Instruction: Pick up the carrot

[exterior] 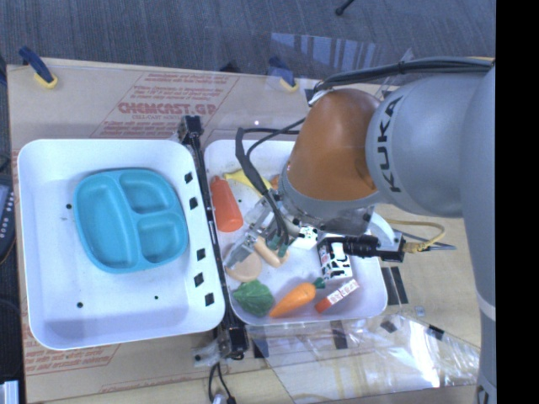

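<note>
Cardboard-covered bench [126, 99] — carrot [293, 300] lying near front of right bin [370, 305]; gripper [263, 241] just above-left — jaw state unclear.

The carrot [294, 299] is a small orange toy with a green leafy top at its right end. It lies flat near the front edge of the right bin [370, 308], tilted so its pointed tip aims down-left and its green top up-right. It rests free on the white floor.
</note>
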